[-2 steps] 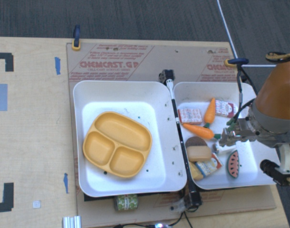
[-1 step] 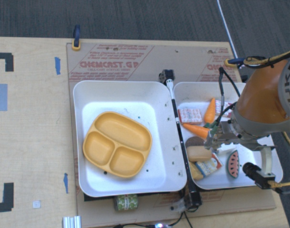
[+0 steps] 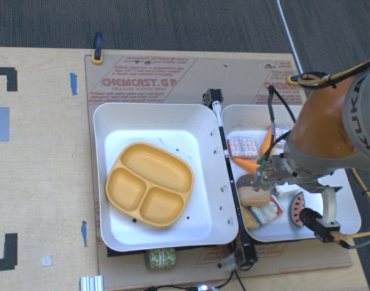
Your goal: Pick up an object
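Observation:
The right bin (image 3: 252,110) holds several small items: a white and red packet (image 3: 242,146), an orange carrot (image 3: 244,162), a tan bread-like piece (image 3: 255,197), a wrapped snack (image 3: 267,213) and a watermelon slice (image 3: 296,209). My gripper (image 3: 261,176) hangs low over the left half of this bin, just right of a brown item (image 3: 245,180) and above the tan piece. The arm's grey and orange wrist (image 3: 324,132) covers much of the bin's right side. I cannot see anything held.
The left bin (image 3: 106,119) carries a yellow divided plate (image 3: 150,183). A green can (image 3: 162,258) lies on the board below that bin. A black clamp (image 3: 213,96) sits at the top of the divider between the bins. Cables trail from the wrist.

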Tool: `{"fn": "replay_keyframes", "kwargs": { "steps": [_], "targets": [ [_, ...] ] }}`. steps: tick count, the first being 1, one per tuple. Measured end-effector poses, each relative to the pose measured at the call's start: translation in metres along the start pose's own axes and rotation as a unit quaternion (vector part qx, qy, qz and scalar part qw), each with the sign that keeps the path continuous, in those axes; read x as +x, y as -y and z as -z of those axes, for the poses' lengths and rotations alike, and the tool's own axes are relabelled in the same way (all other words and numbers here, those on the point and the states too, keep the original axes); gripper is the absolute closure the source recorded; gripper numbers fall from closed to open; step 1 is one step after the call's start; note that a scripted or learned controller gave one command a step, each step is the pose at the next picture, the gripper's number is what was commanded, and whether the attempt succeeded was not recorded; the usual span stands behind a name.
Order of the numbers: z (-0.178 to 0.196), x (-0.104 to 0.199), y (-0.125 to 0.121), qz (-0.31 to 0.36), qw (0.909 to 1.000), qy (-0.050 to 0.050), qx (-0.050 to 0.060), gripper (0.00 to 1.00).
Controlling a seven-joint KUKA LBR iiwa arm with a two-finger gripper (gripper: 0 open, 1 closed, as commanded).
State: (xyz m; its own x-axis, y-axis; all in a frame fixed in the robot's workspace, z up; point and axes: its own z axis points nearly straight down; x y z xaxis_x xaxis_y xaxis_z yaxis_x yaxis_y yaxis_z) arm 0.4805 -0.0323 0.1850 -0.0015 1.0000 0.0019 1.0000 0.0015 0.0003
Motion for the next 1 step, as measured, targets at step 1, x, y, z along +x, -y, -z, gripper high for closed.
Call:
{"fn": "replay_keyframes", "kwargs": {
  "steps": [1],
  "targets": [
    [0.0091, -0.0404, 0.0006, -0.001, 1.0, 0.002, -0.001, 1.0]
  ]
}}
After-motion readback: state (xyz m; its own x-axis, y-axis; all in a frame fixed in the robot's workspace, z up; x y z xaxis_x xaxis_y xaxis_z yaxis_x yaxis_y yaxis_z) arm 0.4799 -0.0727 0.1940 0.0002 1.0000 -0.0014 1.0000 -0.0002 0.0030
